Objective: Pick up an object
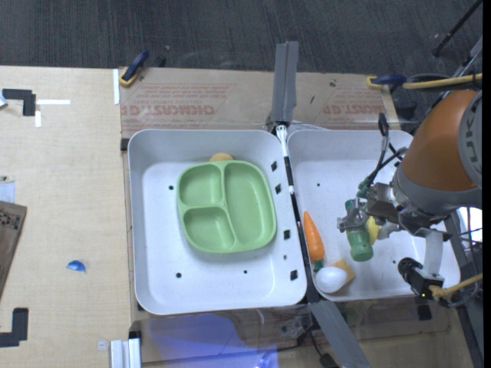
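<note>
My gripper (354, 219) hangs over the middle of the right bin (337, 156), with the grey arm and its orange band behind it to the right. A green cylinder-shaped object (360, 246) sits between the fingers, its lower end sticking out below them and a bit of green showing above. The gripper is shut on it. A small yellow object (374, 229) lies right beside it, partly hidden by the wrist. An orange carrot (312, 236) lies along the bin's left wall. A white egg (331, 279) rests in the near left corner against a tan piece (345, 269).
The left bin (149, 228) holds a green divided plate (227, 205), with a yellow thing (221, 158) peeking out behind it. A grey divider post (285, 83) stands between the bins at the back. Cables and a black fitting (414, 273) hang near the right bin's front right.
</note>
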Available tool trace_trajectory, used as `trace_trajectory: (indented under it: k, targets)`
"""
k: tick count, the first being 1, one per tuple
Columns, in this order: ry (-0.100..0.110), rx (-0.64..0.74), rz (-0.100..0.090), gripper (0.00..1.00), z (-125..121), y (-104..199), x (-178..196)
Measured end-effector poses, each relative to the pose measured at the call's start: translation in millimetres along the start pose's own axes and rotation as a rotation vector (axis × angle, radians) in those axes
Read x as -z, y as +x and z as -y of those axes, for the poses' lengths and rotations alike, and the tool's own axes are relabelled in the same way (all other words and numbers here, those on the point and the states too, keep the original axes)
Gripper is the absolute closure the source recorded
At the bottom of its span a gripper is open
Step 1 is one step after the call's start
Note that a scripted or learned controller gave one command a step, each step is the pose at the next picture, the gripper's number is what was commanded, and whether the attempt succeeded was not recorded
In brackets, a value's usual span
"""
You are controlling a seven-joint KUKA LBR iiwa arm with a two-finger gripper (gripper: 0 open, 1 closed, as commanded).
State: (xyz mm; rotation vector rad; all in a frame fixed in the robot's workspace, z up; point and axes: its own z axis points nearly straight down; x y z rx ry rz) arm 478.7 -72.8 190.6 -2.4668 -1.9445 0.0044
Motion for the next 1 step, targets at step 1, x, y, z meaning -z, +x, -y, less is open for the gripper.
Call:
trace_trajectory:
  k: [1]
  targets:
    - [0.001, 0.074, 0.001, 1.00, -68.6, 18.6, 52.3]
